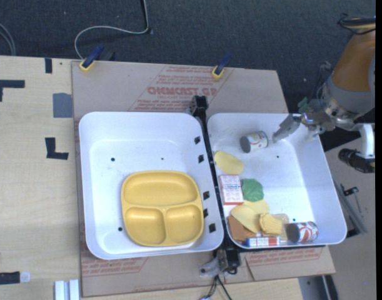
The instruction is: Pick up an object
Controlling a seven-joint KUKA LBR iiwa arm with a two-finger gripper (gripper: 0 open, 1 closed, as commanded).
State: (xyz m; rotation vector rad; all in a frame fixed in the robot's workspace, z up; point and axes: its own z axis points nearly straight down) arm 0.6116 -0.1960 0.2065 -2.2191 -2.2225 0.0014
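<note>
End effector (289, 128) over the right bin (316, 186) near its far right corner, grip state can't tell, nothing visibly held, small can (254, 141) lying just beside it, more items piled along the bin's near edge, yellow tray (162, 207) in left bin (103, 167).

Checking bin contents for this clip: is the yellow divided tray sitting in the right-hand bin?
No, the yellow divided tray lies in the left bin.

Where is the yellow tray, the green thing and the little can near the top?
Yellow tray (160, 189): camera view, on its big upper compartment.
Green thing (252, 189): camera view, on its middle.
Little can (254, 141): camera view, on its side.
</note>
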